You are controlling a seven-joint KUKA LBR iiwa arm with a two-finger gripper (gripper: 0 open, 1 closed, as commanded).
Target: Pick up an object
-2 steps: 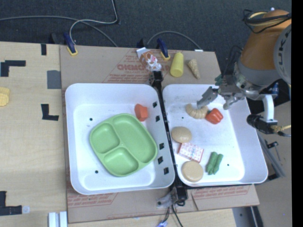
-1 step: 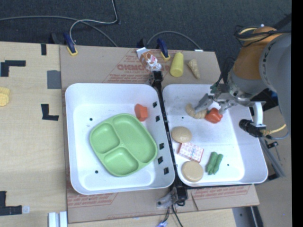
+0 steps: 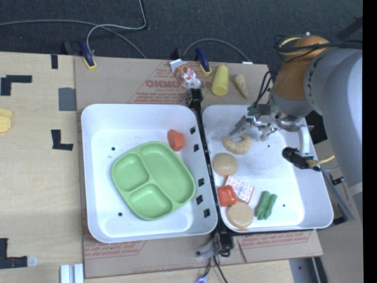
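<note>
My gripper [image 3: 255,128] hangs low over the back of the right bin [image 3: 306,200]. Its two grey fingers [image 3: 238,127] are spread apart with nothing between them. Just in front of the left finger lies a tan, ridged, croissant-shaped piece [image 3: 237,145], close to the fingertip but not gripped. Further forward in the same bin are a round beige piece [image 3: 224,164], a small red piece [image 3: 227,196], a white and red packet [image 3: 241,188], a green pod [image 3: 266,205] and a tan disc [image 3: 240,215].
The left bin [image 3: 97,152] holds a green divided plate [image 3: 153,180] and an orange-red piece [image 3: 175,139]. Behind the bins on the cardboard stand a yellow bottle [image 3: 220,80], a tan cone [image 3: 241,85] and a small carton [image 3: 184,72]. The arm's grey body [image 3: 330,93] covers the right side.
</note>
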